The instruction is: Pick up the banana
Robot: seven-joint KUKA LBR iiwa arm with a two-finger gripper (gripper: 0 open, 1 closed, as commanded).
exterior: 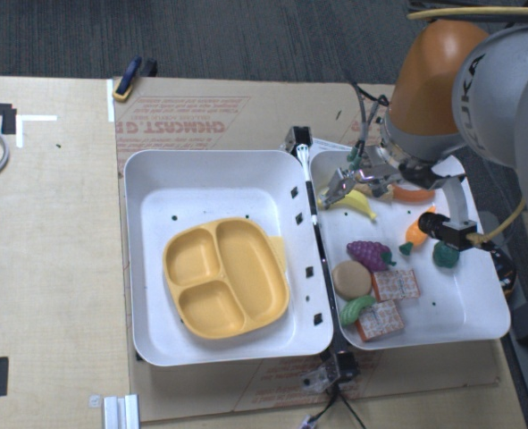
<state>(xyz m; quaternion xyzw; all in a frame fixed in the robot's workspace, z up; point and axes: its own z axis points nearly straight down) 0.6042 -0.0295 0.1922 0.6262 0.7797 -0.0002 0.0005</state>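
At the near edge of the right bin (478, 315), two boxes (387, 304) and a green pod (355, 309) are lying by grapes (369, 254). Farther back, the banana (356, 203) is resting on the bin floor, with the end effector (346, 184) hovering right over its far end; I cannot tell its opening. The yellow tray (226, 277) is sitting in the left bin (147, 266).

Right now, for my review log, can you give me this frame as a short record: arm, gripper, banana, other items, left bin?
arm: reaches in from the right, over the right bin
gripper: low at the banana's upper end; grasp unclear
banana: lies in the right bin's upper left
other items: grapes, two red boxes, orange carrot, round tan piece
left bin: holds a yellow divided plate
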